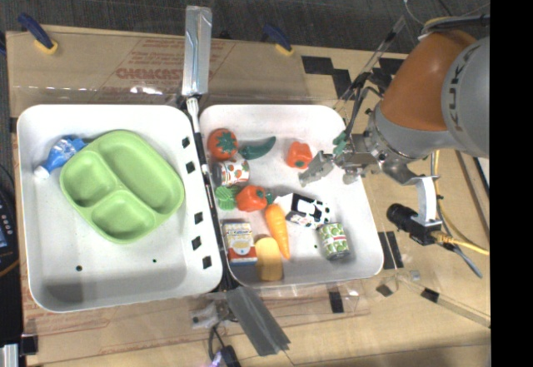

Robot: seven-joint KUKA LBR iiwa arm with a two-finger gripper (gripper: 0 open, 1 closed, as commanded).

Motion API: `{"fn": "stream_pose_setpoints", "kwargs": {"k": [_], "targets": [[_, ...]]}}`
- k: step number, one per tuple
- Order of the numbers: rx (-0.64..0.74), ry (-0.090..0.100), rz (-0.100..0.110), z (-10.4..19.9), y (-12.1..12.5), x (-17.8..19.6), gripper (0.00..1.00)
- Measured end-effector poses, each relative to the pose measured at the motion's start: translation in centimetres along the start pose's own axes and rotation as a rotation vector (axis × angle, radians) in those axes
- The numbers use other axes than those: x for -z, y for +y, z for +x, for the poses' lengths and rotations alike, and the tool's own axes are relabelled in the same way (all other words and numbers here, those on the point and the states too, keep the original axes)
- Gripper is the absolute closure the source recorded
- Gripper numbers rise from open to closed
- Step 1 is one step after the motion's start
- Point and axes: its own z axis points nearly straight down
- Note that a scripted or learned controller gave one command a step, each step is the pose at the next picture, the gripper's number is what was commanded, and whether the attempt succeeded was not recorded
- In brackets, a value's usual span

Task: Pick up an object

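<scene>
My grey two-finger gripper (333,166) hangs over the right shallow white plastic bin (354,190), fingers spread apart, gripping nothing.

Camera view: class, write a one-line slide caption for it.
Pincer hovers over right bin of toy foods; green divided plate fills left bin.

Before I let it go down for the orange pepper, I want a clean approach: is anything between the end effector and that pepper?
Nothing visible. The end effector sits just right of the orange pepper, with bare bin floor between. The green chili lies on the pepper's far side.
</scene>
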Motion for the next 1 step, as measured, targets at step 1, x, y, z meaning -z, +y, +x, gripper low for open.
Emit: {"fn": "stream_pose_setpoints", "kwargs": {"k": [1], "targets": [[0.309,0.001,0.0,3.02,-5.58,-10.27,0.0]]}}
